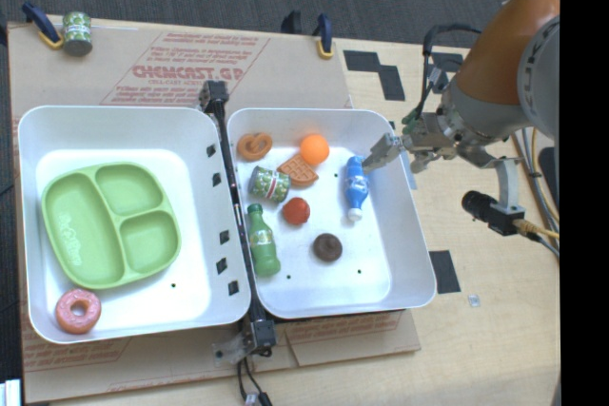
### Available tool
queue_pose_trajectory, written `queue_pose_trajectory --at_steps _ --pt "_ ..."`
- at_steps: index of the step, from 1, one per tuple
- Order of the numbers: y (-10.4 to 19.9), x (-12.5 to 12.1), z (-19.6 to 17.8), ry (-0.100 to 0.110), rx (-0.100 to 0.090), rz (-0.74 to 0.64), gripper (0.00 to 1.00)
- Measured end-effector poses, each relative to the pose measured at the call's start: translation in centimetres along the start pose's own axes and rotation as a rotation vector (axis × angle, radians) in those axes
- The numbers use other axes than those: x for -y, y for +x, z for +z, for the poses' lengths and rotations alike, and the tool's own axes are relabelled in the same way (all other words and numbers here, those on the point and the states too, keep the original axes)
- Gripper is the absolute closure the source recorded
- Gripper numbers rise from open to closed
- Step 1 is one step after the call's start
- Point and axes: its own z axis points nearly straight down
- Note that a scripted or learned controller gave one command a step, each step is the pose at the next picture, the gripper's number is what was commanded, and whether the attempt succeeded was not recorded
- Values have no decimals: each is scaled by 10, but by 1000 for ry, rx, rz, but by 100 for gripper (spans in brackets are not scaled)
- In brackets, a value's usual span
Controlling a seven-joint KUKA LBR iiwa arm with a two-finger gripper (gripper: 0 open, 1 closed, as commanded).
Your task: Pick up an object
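Observation:
The right bin (pixel 411 242) holds several small things. A blue bottle (pixel 355 187) lies near its right side, with an orange ball (pixel 314 148), a brown ring (pixel 254 145) and a waffle-like piece (pixel 299 171) toward the back. A green can (pixel 269 184), a red ball (pixel 297 211), a green bottle (pixel 262 241) and a chocolate doughnut (pixel 327 247) lie lower down. My gripper (pixel 383 151) hangs over the bin's back right corner, just up and right of the blue bottle, and it holds nothing that I can see.
The left bin (pixel 33 138) holds a green divided plate (pixel 109 223) and a pink doughnut (pixel 77 310). A small green can (pixel 77 31) stands on the cardboard at the far left corner. Blue clamps (pixel 324 35) grip the board's back edge.

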Motion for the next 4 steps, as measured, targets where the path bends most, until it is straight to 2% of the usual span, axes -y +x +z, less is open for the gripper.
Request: queue_pose_trajectory --at_steps 1,2,3,4 --pt "35 -2 145 2 0 -2 0" --pt "35 -2 134 3 0 -5 100" --pt "29 46 28 -2 1 2 100" --pt "30 46 29 0 0 2 0"
